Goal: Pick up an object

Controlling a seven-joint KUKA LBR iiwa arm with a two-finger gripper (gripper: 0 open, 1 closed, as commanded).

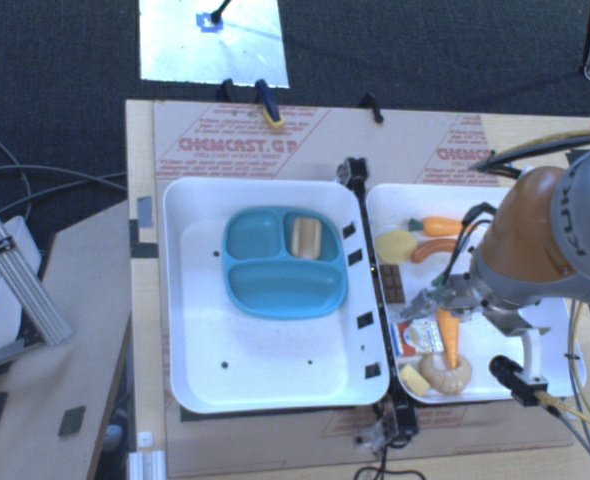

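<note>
Starting well off to the left of your gripper (437, 306), the left bin (195, 368) carries a blue divided plate (280, 286) with a tan bread-like piece (306, 237) in its upper right compartment; none of that is within easy reach from where the arm sits now. Cross the black divider (373, 298) between the bins and you come to the right bin (395, 200), where the gripper hangs low over the clutter. Just left of and below it lies a flat red-and-white packet (420, 338), and lower still a pale curved pastry-like piece (445, 375). The nearest candidate is the orange carrot (449, 337): it lies immediately below the gripper, apparently touching or nearly so at its upper end, with its long axis running up and down the view and its tip pointing away from the gripper toward the near rim. Above the gripper sit a pale yellow round piece (396, 246), a sausage-like piece (433, 251) and a second carrot (440, 226). You cannot tell from this slant whether the gripper is spread or closed, and nothing shows clearly between its tips. I'd judge the coming move turns on closing across the carrot's narrow width, not along its length.
</note>
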